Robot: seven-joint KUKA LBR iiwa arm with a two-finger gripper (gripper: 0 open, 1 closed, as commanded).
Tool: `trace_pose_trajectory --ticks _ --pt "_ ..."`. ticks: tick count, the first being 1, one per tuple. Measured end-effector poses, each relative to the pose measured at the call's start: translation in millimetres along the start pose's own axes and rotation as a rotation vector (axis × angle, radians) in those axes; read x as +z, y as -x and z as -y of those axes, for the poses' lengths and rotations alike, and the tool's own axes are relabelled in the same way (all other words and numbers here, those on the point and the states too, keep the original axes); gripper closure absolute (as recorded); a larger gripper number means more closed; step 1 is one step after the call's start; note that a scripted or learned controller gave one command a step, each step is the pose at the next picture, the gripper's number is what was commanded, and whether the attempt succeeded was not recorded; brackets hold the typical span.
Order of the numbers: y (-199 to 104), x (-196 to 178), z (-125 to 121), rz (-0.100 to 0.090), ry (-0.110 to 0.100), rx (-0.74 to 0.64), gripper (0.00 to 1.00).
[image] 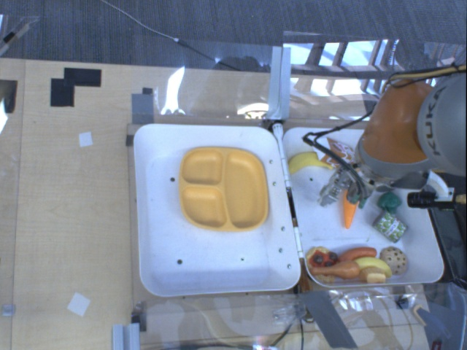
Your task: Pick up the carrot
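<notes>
Carrot (349,212): right bin (423,268), centre-right of frame, long axis near vertical, tip down. Gripper (346,190): directly above its upper end, touching or nearly; finger spread and hold cannot be told.

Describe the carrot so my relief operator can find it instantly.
Look in the right-hand white bin, just under the grey arm's end effector. The carrot is a small orange cone pointing toward the near edge, with a green bottle to its right. Nothing else there is a plain orange taper.

A robotics lab: a plywood bench (66,217) with white bins (157,268), clear guards and trailing cables (124,17).
</notes>
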State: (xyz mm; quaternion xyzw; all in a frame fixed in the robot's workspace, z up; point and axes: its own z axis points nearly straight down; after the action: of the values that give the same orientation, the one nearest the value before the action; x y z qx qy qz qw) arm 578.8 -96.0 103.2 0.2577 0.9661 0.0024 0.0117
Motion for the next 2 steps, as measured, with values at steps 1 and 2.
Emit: trace_pose_trajectory --ticks 1,2 --pt "43.0 -85.0 -44.9 -0.007 -0.002 -0.303 1.00" --pt "42.3 -83.2 -44.2 -0.011 -0.003 -0.303 0.00"
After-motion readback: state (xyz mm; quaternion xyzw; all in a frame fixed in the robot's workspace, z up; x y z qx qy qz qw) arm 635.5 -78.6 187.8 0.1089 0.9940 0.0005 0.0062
